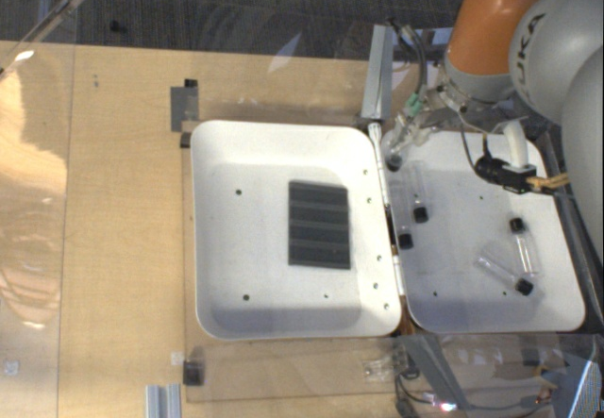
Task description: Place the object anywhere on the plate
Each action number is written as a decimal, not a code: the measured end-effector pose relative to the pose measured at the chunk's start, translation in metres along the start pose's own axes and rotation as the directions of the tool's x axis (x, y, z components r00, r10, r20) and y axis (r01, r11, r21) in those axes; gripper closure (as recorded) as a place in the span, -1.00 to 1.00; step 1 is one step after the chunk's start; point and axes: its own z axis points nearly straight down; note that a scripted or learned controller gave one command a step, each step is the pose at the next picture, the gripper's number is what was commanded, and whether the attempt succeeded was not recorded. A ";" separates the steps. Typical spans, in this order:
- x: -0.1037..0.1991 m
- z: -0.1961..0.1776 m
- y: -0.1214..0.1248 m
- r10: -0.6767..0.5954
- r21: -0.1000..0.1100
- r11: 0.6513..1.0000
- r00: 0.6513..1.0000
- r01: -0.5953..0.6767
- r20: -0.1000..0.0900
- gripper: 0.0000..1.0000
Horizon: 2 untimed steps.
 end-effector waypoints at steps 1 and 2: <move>0.076 0.004 -0.047 -0.263 -0.002 0.965 0.965 0.263 0.000 1.00; 0.114 0.005 0.020 0.215 0.000 0.977 0.977 -0.215 0.000 1.00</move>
